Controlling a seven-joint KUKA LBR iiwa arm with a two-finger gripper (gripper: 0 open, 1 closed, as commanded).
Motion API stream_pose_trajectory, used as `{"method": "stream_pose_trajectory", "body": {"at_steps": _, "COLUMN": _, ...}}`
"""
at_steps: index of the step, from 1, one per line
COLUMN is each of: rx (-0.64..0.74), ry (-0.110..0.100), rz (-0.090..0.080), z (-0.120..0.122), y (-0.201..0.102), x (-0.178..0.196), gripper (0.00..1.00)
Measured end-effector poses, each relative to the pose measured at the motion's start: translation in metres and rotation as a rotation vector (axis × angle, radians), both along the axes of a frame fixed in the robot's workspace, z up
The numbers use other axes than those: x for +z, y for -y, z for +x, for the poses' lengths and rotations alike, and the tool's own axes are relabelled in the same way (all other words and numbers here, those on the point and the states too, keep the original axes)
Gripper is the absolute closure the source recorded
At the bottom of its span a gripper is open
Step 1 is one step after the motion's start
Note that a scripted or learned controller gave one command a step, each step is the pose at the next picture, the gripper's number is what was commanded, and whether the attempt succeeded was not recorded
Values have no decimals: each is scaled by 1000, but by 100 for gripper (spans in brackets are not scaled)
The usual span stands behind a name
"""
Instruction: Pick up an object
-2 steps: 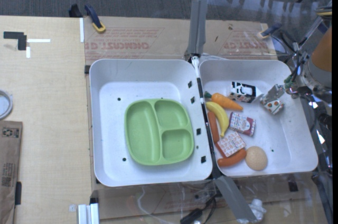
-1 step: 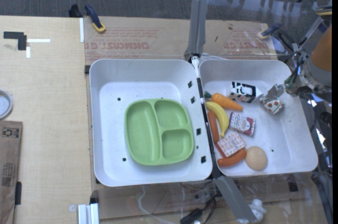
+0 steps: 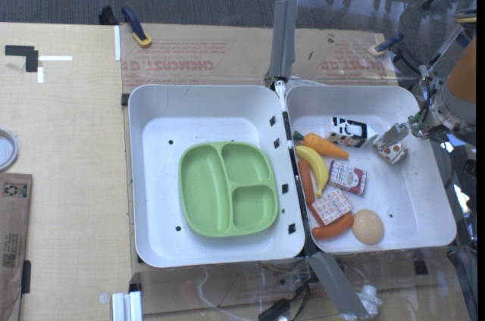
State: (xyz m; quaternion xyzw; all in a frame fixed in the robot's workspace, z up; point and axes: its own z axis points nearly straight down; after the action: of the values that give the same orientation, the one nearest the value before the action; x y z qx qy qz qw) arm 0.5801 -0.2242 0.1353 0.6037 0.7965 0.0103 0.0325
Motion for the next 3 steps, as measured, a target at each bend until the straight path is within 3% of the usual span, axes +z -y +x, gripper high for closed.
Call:
{"method": "stream_pose_trajectory", "body": {"at_steps": 1, "rx": 64, "ry": -2, "rz": -9, "z": -2, "y": 0, "x": -1, "gripper": 0}}
{"method": "stream_pose_trajectory", "body": {"at_steps": 2, "rx": 224, "ry": -64, "rz": 13, "z": 39, "y": -9, "x": -11, "gripper": 0}}
{"method": "stream_pose_trajectory", "body": {"at_steps": 3, "rx": 344, "ry": -66, "rz": 10, "z": -4, "y": -25, "x": -43, "gripper": 0}}
